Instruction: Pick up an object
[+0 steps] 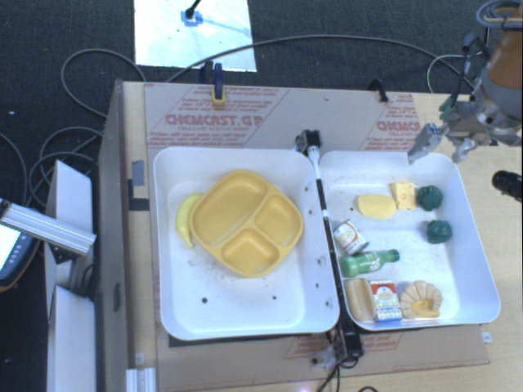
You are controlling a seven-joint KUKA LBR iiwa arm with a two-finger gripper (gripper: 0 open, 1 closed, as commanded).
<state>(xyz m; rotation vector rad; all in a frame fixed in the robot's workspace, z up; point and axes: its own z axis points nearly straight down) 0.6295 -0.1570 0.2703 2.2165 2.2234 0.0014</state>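
Nearest the lens, my left bin (188,300) holds a big yellow divided tray (245,223) lying over a banana (185,219). Across the divider, my right bin (482,288) carries a green bottle (369,261), a red-labelled carton (384,299), a shell pastry (422,299), a yellow lemon shape (376,207) and two green lumps (430,197). My claw (445,144) hangs released over that bin's far rim, grasping nothing, above the cardboard-lined bench (245,117) and dark carpet (65,15).

You are looking at a bright, evenly lit scene; light is coming from overhead. The two white bins (245,317) are glaring close to washed out, while the dark floor (65,15) is swallowing detail. Shadows are lying soft and short. The whole frame is reading slightly soft and grainy, blurring small labels.
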